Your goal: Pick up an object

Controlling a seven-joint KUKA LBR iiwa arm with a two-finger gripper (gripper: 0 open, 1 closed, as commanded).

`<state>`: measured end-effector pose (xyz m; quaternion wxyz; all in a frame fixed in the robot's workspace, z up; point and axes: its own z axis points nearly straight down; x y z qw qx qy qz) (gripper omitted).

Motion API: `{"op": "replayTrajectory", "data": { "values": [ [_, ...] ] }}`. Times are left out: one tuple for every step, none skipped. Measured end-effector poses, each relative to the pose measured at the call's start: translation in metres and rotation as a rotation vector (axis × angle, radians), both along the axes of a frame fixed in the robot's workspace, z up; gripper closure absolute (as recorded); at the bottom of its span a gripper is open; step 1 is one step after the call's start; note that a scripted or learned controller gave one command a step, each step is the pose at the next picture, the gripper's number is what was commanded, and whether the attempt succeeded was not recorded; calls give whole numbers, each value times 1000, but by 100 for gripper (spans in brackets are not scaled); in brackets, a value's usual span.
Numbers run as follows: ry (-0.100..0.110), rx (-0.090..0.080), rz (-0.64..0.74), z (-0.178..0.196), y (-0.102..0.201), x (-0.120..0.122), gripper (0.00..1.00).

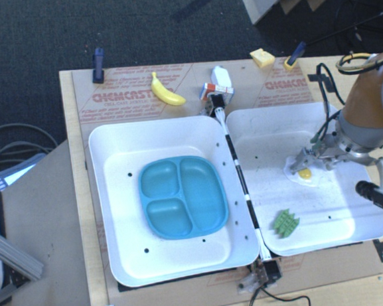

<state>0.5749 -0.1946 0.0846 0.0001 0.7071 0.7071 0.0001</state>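
Claw (305, 162), grip state unclear, over small yellow-and-white fried-egg toy (304, 174) in right bin (332, 233).

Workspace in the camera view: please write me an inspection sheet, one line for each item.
Surface: bench with printed board, bearing a left bin and a right bin side by side.
Job's things: fried egg toy and green toy in the right bin; blue divided plate in the left bin.
Clutter: banana, cheese wedge, small carton and two blue clips on the board behind the bins.
Gripper: gripper low over the egg; finger state unclear.
Cables: black cable by the arm; coil on the floor, left.
Surroundings: dark carpet.
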Motion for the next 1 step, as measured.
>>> {"op": "replayTrajectory", "data": {
  "values": [
    [-5, -2, 0, 11, 0, 1, 100]
  ]
}}
